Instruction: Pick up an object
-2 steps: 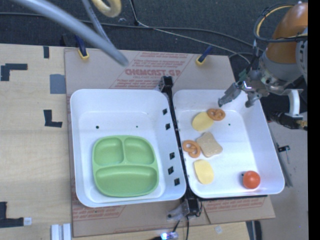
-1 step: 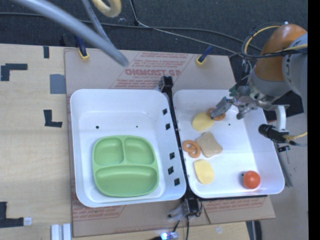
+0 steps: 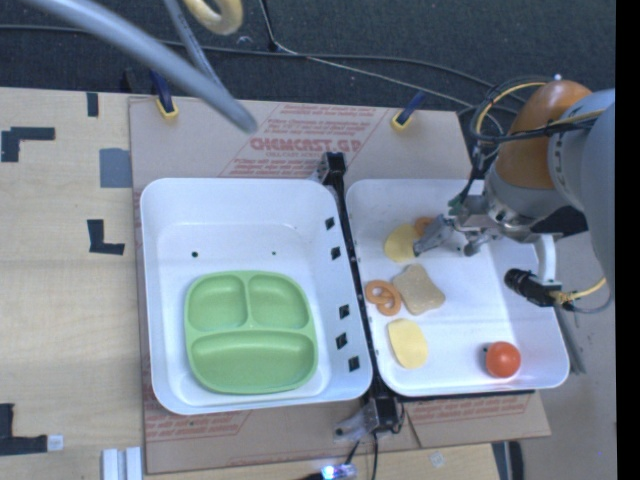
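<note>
Gripper [image 3: 428,242] low in right bin [image 3: 520,373], centre-right of frame, tips just beside yellow piece [image 3: 402,242] (finger spread: cannot tell); tomato [image 3: 502,359] well apart, lower right.

**Even overhead light, soft focus throughout**

The scene is brightly and evenly lit from above. The two white bins [image 3: 160,268] are close to blown out, their walls losing detail in glare, while the dark floor at the top stays murky. Shadows are short and soft: a faint one under the green plate [image 3: 250,333], another beneath the arm [image 3: 560,158] on the right bin's floor. The whole frame is slightly soft and low in resolution. A grey hose [image 3: 130,38] crossing the upper left is plainly out of focus, smeared at its edges.
</note>
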Robot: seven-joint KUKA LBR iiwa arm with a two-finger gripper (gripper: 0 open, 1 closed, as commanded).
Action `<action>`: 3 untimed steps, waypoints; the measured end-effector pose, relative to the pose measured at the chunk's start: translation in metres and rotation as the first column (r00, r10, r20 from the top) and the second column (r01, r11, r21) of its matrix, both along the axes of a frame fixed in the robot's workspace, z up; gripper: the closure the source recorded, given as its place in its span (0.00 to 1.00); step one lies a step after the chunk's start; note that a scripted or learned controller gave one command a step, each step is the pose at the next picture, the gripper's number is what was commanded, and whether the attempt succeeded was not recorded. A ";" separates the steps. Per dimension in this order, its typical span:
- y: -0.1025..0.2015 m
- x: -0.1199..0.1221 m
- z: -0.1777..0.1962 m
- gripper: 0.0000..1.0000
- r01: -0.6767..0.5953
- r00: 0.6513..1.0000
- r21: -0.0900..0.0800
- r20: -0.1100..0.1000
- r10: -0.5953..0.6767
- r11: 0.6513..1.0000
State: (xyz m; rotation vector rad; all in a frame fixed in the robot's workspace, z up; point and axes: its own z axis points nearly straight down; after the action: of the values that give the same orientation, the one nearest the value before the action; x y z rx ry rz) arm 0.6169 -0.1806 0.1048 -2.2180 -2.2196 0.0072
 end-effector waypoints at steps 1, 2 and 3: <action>0.001 0.002 0.014 1.00 -0.002 1.000 -0.001 0.005 0.002 1.000; 0.000 0.010 0.059 1.00 -0.001 1.000 -0.001 0.010 0.001 1.000; 0.001 0.011 0.098 1.00 -0.001 1.000 -0.001 0.009 0.001 1.000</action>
State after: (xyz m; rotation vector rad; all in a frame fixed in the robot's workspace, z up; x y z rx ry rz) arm 0.6275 -0.1801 0.2025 -2.2215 -2.2259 -0.0023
